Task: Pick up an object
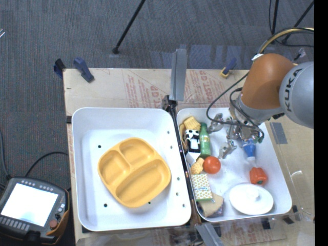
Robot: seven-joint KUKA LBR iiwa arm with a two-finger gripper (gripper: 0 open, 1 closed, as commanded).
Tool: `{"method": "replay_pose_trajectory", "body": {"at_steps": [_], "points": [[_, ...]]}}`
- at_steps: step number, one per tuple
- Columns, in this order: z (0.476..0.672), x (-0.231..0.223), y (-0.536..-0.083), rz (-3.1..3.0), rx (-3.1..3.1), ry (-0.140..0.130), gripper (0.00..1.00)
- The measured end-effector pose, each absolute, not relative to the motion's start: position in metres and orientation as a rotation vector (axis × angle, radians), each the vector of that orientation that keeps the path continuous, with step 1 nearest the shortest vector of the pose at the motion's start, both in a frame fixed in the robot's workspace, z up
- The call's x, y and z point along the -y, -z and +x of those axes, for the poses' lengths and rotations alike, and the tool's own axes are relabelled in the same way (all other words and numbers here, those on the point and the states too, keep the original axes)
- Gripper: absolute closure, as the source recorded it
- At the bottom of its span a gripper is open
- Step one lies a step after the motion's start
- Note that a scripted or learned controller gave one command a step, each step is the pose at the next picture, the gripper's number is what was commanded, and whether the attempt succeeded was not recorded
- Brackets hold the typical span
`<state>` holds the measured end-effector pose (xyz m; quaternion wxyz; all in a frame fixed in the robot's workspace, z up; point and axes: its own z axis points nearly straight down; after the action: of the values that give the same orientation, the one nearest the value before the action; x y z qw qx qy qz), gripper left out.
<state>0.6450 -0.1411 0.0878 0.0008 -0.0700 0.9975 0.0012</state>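
My gripper (pixel 222 136) hangs low over the middle of the right bin (pixel 283 176), its two metal fingers spread open with bare bin floor between them. Just left of it stands a green bottle (pixel 205 140), with a black-and-white cow toy (pixel 192 140) beside that. A red tomato (pixel 211 164) lies just below the lower finger. A blue-and-white tube (pixel 249 150) sits under the wrist on the right. An orange pepper (pixel 258 176) and a white round lid (pixel 250 199) lie nearer the front.
The left bin (pixel 87 132) holds a yellow divided plate (pixel 134 172). Along the right bin's left wall lie a yellow corn piece (pixel 191 123), a waffle bit (pixel 197 165), a snack packet (pixel 201 187) and a sandwich (pixel 212 206). A teach pendant (pixel 31 206) rests at bottom left.
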Motion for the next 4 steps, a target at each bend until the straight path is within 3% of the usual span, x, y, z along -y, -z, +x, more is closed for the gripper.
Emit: {"method": "replay_pose_trajectory", "body": {"at_steps": [1, 2, 4], "points": [[0.619, 0.213, -0.088, -0.094, -3.139, -0.002, 0.00], [0.619, 0.206, -0.088, -0.122, -3.139, -0.003, 0.00], [0.646, 0.183, -0.090, -0.338, -3.116, -0.001, 0.00]]}}
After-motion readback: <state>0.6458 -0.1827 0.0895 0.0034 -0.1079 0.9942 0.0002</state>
